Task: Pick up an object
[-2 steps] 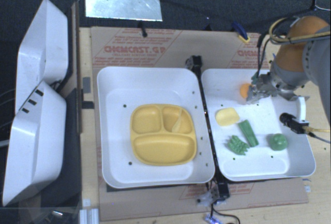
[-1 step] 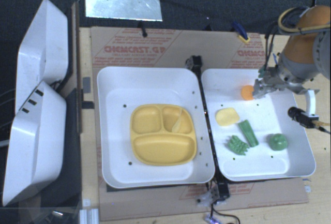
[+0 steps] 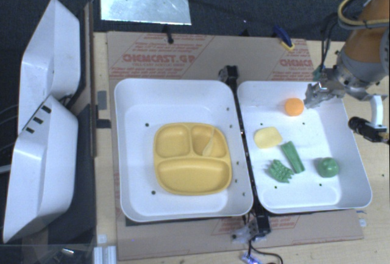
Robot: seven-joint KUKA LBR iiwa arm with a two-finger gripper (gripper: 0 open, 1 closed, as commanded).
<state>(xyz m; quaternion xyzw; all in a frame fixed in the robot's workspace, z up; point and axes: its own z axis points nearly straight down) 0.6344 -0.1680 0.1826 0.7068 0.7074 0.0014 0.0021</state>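
Observation:
The right bin (image 3: 341,196) holds several small objects. An orange ball (image 3: 294,107) lies near its far side. A pale yellow block (image 3: 267,137) sits toward the middle, with a long green piece (image 3: 292,156) and a bumpy green piece (image 3: 280,171) below it. A round green object (image 3: 328,167) rests near the right wall. My gripper (image 3: 317,94) hangs over the far right part of this bin, just right of the orange ball and slightly above it. Nothing shows between its fingers.
The left bin (image 3: 131,135) carries a yellow divided plate (image 3: 192,158). A black clamp (image 3: 230,73) sits where the bins meet at the far side. Cardboard lies under both bins, and a white housing (image 3: 42,122) stands at the left.

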